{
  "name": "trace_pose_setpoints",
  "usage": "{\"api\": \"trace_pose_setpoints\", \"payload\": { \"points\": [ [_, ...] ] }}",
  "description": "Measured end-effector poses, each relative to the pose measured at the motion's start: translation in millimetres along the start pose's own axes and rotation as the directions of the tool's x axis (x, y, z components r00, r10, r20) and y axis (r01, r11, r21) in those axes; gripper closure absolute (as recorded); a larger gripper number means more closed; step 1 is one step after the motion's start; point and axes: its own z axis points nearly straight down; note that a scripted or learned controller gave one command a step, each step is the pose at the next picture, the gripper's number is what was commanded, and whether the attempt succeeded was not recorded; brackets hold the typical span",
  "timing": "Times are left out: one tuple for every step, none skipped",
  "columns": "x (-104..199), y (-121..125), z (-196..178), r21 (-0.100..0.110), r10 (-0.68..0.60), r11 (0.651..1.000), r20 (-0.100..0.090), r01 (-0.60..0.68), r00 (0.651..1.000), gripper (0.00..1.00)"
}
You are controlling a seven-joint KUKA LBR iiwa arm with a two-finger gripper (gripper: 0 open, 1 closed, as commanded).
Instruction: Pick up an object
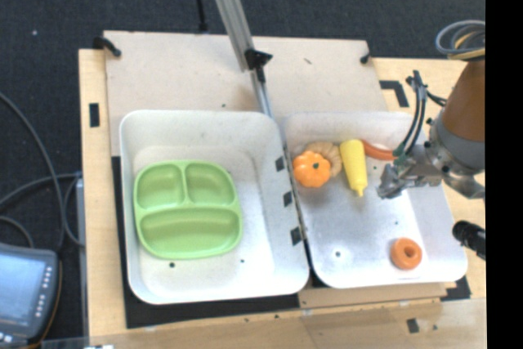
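Overhead slanted view of a bench w/ two shallow white bins side by side. The left bin (261, 176) holds a green divided plate (187, 209), three compartments, nothing in them. The right bin (433, 225) holds the candidates for picking: an orange pumpkin-like toy (311, 168) near its left wall, a tan ridged item (324, 149) just behind and touching it, a yellow bottle-shaped toy (354, 165) just beside, a thin orange-red piece (377, 149) past that, and an orange ring (406, 254) well apart toward the near edge.

The gripper (391, 182) hangs low over the right bin, near the yellow toy's right side.

Progress, as a judgement: pick not yet done. Nothing is seen between the fingers; every item lies in the bin.

Hard to make out: the fingertips are a dark blur, so can't tell if they're spread or pressed together, nor whether they touch the bin floor. The thin piece is partly covered by the gripper.
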Motion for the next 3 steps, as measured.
{"api": "trace_pose_setpoints", "payload": {
  "points": [
    [-0.5, 48.7, 56.3, 0.007, -0.006, 1.000, 0.001, 0.006, 1.000, 1.00],
    [-26.3, 76.1, 114.1, 0.009, 0.000, 1.000, 0.001, 0.000, 1.000, 1.00],
    [-27.0, 106.8, 144.1, 0.006, -0.006, 1.000, 0.000, 0.006, 1.000, 1.00]
  ]
}}
